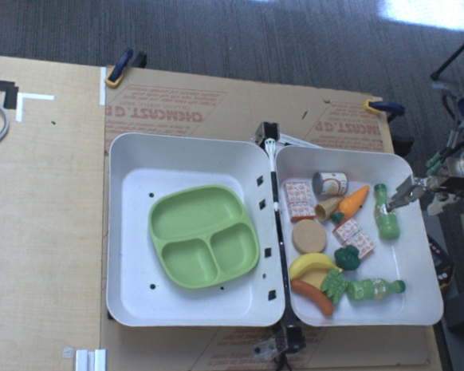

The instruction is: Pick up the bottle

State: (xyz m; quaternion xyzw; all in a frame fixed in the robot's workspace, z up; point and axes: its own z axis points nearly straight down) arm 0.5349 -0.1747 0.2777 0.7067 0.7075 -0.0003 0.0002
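Note:
Two green bottles lie in the right bin [414,311]. One bottle [387,218] rests near the bin's right wall, cap pointing to the far side. The other bottle [374,289] lies on its side near the front right corner, cap to the right. My gripper [399,197] comes in over the bin's right rim and sits just above and to the right of the first bottle, close to its neck. Nothing is visibly held.
The right bin also holds a small can [330,183], a carrot [352,201], two red-and-white packets [299,199], a round biscuit [309,236], a banana [312,265], broccoli [346,257] and a sausage [313,297]. The left bin [124,236] holds a green divided plate [203,236].

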